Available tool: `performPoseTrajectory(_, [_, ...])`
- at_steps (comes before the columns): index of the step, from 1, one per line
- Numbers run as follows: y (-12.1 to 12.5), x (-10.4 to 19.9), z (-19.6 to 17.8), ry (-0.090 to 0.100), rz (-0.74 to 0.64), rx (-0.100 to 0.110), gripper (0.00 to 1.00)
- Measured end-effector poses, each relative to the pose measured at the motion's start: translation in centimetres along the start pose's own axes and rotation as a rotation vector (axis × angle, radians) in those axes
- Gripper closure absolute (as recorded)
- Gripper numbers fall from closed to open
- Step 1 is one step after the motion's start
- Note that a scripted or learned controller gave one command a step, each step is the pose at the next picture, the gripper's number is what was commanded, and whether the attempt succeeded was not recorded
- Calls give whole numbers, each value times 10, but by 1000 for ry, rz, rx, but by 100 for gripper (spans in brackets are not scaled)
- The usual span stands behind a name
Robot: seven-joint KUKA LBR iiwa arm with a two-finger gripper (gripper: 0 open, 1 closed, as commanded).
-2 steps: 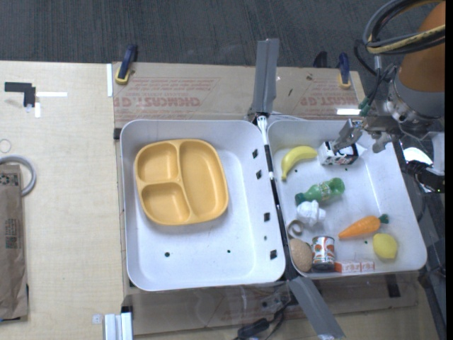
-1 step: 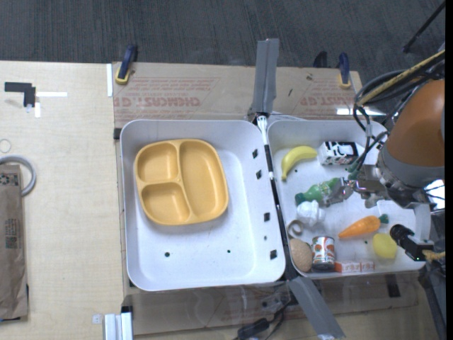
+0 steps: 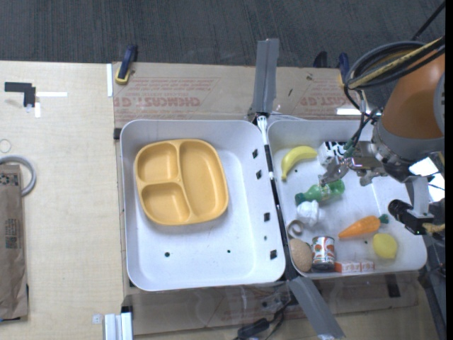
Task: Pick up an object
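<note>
Two shallow white bins sit side by side. The left bin (image 3: 141, 261) holds a yellow three-compartment plastic plate (image 3: 182, 181). The right bin (image 3: 414, 261) holds a yellow banana (image 3: 297, 159), green plastic bottle (image 3: 320, 191), orange carrot (image 3: 361, 227), yellow lemon (image 3: 384, 246) and small red-labelled can (image 3: 323, 252). The metal two-finger gripper (image 3: 333, 173) hangs just above the bottle's far end; whether it is apart or together cannot be told.

My gripper (image 3: 335, 170) is showing bare metal, dull grey. Under me the bins (image 3: 205, 261) are looking like smooth white plastic, the yellow divided plate (image 3: 181, 181) matt plastic, the banana (image 3: 297, 159) and carrot (image 3: 359, 227) glossy plastic, the bench (image 3: 64, 190) pale wood.
</note>
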State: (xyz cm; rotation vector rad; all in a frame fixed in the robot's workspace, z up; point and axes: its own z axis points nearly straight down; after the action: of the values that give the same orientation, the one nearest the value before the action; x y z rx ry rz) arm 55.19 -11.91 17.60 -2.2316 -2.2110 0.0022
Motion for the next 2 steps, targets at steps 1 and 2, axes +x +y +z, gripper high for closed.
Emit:
performPoseTrajectory(1, [-74, -70, 12, 1, -171, 1, 0])
performPoseTrajectory(2, [-67, -86, 76, -2, -336, -17, 0])
